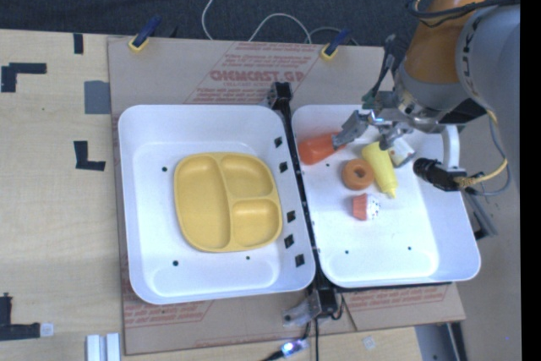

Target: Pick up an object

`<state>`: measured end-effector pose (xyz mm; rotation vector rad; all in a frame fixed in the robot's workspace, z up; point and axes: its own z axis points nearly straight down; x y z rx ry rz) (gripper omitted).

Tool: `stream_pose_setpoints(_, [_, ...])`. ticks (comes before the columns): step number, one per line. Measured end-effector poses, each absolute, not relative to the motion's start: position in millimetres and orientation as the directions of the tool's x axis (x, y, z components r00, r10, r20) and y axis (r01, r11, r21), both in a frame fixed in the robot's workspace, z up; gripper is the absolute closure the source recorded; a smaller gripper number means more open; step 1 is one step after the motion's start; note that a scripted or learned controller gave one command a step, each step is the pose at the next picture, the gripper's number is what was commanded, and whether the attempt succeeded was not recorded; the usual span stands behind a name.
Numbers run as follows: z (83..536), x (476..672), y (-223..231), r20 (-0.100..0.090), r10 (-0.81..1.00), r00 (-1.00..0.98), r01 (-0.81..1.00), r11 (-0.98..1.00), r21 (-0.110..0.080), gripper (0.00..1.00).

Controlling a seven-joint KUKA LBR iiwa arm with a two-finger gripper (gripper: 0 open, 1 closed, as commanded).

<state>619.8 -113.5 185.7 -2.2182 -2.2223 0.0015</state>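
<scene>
Camera view: arm reaching in over the right bin, toys scattered under it.

The hand [368,128] sits low over the back part of the right bin [439,254], and honestly I can't tell how far open it is or whether it has hold of anything, too much clutter around the wrist. Just left of it there's an orange-red toy [316,150] lying near the divider between the bins. A yellow corn cob [381,167] lies right under the hand, with an orange ring [357,175] touching its left side, and a small red and white piece [365,207] a bit closer to the front. The left bin [144,266] holds a yellow divided plate [226,201], sitting flat around the middle. Both bins rest on a cardboard sheet [245,76] on the surface [51,207].
</scene>
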Motion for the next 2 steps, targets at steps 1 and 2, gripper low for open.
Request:
stream_pose_setpoints(1, [129.1,622.3,-122.4,-0.001,1.000,0.000,1.000,0.000,-0.007,0.00])
stream_pose_setpoints(2, [82.0,621.9,-121.8,-0.002,1.000,-0.002,1.000,0.002,-0.001,0.00])
